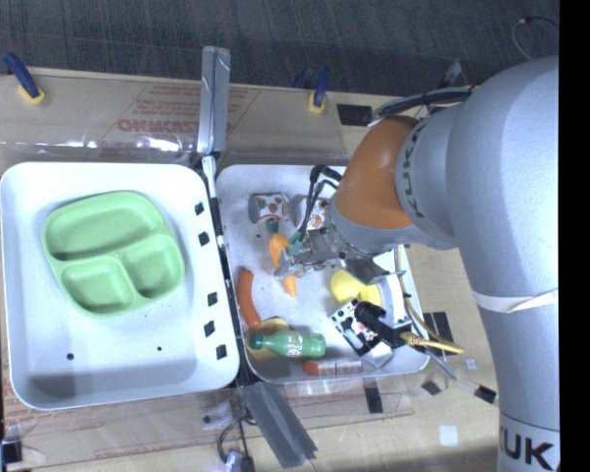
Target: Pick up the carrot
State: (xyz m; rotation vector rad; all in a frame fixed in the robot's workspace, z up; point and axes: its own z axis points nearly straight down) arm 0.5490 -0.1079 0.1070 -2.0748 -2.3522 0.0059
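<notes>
Your jaws (297, 254) hang low in the right bin (238, 190), and I cannot tell if they are open or closed. Look for the carrot (278, 249): an orange bit sits right beside the jaws on their left, and another orange bit (290, 284) sits just below them, so it may be one carrot partly hidden, running up and down. I count one green bottle (289, 343), one sausage (246, 296), one yellow thing (346, 285), and one green tray (113, 250) in the other bin.

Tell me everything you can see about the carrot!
The carrot is small and orange, smooth like a plastic toy. It sits in the right bin, near the middle, with the robot's hand right over it, hiding its middle: one orange piece shows above the hand and a pointed tip below. Whether the hand grips it is unclear. A longer orange-red sausage lies nearby, apart.
</notes>
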